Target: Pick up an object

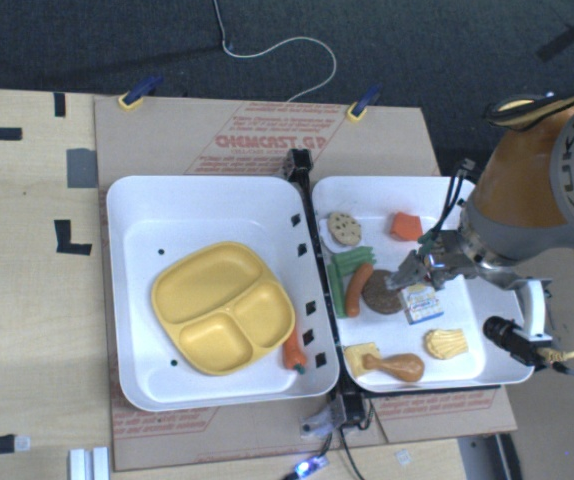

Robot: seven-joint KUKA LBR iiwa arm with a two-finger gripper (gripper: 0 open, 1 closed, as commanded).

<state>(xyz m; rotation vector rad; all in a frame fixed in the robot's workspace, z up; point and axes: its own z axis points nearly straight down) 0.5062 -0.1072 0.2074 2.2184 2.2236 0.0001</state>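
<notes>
My gripper (419, 274) hangs low over the middle of the right bin (467, 190), reaching in from the right. Directly beneath and beside it lie a brown round patty (378, 296) and a small white-and-blue box (423, 305). Around them sit a speckled cookie (344, 228), an orange-red piece (405, 226), green beans (346, 268), an orange sausage-like piece (358, 285), a ridged yellow chip (447, 344), a chicken drumstick (399, 367) and a yellow cheese block (357, 355). Nothing visibly hangs from the gripper.
The left bin (137, 203) holds a yellow divided plate (223, 306) and a small carrot (294, 352) by its right wall. A black divider (312, 258) separates the bins. A white cable (277, 48) lies on the dark surface behind.
</notes>
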